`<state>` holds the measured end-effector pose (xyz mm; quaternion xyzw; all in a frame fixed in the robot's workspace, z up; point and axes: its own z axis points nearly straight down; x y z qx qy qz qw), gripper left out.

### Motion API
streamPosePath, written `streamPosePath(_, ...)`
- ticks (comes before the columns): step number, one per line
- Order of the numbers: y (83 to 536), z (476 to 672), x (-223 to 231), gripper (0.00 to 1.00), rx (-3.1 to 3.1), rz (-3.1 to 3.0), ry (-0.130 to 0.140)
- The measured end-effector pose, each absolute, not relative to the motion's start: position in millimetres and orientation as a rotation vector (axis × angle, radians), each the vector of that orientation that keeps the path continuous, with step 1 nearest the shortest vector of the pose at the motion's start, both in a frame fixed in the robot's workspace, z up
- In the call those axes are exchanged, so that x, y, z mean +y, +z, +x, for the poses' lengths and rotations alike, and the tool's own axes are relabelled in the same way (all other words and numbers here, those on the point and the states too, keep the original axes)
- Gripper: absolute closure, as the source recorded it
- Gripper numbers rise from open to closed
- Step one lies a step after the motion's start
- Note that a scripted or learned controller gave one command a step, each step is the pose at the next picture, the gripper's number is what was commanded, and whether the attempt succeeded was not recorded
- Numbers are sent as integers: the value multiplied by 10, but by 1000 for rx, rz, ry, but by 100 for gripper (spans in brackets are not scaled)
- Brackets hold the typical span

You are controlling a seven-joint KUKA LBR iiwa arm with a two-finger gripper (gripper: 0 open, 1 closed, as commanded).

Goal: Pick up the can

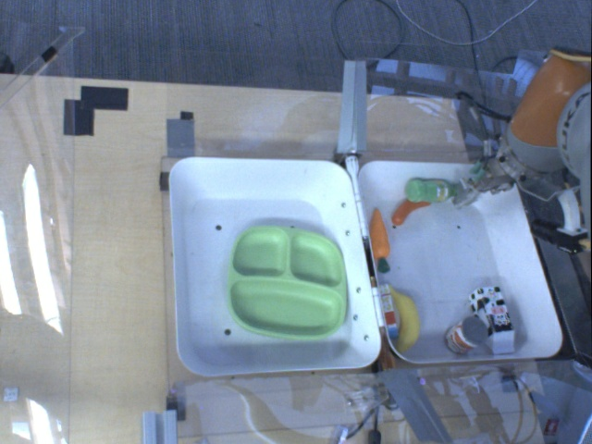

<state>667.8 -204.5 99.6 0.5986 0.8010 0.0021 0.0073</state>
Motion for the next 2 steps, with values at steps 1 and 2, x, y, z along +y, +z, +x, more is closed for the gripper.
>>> streamPosePath(1,990,6676,-2017,0,2512,1873,9)
streamPosePath(2,863,6609,-1313,0,2299,2147,-6)
